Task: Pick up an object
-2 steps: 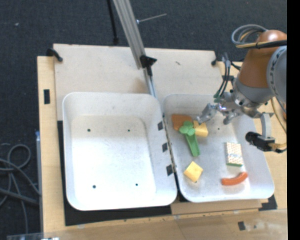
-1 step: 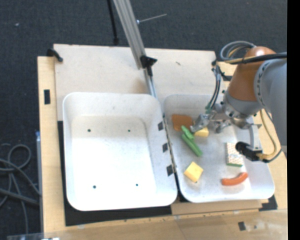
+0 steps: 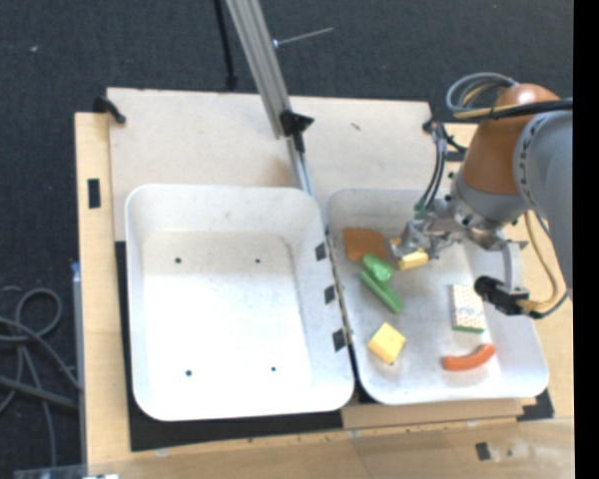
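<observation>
**Q:** On the bench, what sits where?

**A:** Two shallow white bins lie side by side on a pale wooden bench (image 3: 200,138). The left bin (image 3: 150,218) is the larger in view. The right bin (image 3: 524,372) holds several small objects. A grey arm (image 3: 549,168) with an orange band (image 3: 499,153) reaches in from the right, over the right bin's far edge.

**Q:** Where is the gripper, and what are its fingers doing?

**A:** The gripper (image 3: 415,247) hangs low over the upper middle of the right bin. A small pale yellow block (image 3: 412,259) lies right at its tip. Whether the fingers are spread, closed or clamping that block cannot be told from this height; they are too small and dark to separate.

**Q:** What else is in the right bin?

**A:** A brown flat piece (image 3: 363,243) lies just left of the gripper. A green object (image 3: 380,280) lies at a slant below it, near the bin's left wall. A yellow cube (image 3: 386,343) sits nearer the front. A speckled white rectangular piece (image 3: 467,308) lies toward the right, and an orange curved piece (image 3: 468,358) rests below it, near the front rim.

**Q:** Anything behind the bins?

**A:** A slanted metal rail (image 3: 260,48) rises from between them.
</observation>
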Action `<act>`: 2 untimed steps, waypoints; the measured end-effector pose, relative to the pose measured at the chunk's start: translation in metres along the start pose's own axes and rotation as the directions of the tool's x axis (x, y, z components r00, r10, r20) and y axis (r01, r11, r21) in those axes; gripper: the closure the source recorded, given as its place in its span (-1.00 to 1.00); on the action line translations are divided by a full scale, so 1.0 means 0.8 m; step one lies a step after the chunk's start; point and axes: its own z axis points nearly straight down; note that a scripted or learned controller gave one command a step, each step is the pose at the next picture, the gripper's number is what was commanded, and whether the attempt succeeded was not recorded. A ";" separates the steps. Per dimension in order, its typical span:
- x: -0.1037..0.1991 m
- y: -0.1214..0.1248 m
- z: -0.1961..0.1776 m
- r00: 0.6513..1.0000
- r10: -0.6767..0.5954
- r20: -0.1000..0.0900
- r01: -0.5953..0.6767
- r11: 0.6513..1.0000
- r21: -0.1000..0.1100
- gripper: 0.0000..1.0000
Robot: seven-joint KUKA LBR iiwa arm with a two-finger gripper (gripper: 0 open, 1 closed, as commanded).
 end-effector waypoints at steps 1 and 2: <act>-0.004 0.005 -0.055 1.000 -0.002 0.000 0.002 1.000 -0.001 1.00; -0.006 0.007 -0.124 1.000 -0.008 0.000 0.008 1.000 -0.002 1.00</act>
